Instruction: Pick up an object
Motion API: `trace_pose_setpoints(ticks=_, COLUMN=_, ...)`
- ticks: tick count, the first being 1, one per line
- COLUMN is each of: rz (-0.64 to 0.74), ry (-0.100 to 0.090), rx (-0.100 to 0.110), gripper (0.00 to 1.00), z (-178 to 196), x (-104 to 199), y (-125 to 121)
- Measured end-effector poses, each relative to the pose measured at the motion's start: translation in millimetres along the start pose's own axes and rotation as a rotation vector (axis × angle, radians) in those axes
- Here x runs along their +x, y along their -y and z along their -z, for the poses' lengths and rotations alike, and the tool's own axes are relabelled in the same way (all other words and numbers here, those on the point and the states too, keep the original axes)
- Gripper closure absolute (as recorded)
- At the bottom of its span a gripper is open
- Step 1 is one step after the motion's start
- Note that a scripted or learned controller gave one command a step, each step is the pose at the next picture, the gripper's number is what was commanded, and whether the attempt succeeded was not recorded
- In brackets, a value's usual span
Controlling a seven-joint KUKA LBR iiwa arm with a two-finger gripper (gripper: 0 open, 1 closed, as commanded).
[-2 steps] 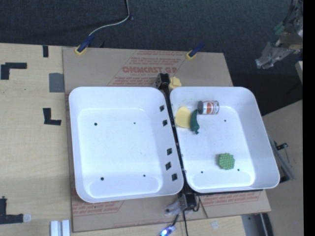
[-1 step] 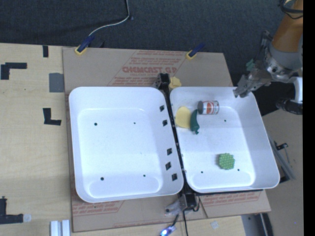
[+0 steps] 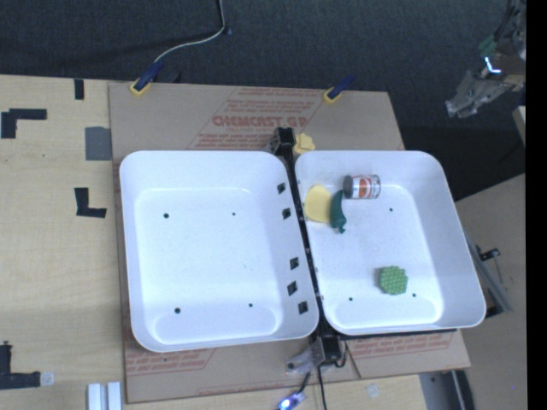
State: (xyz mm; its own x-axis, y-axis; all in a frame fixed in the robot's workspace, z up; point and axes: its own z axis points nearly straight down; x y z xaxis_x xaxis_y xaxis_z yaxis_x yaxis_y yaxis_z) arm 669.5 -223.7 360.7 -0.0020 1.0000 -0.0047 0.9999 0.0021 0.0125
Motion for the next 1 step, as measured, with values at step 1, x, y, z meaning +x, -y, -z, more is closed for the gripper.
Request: trace_pose_setpoints(ticks=1, rz=-0.001, ry=-0.007, rx=0.025, gripper=1.0, z=-172.8, x=2.3, y=5.5)
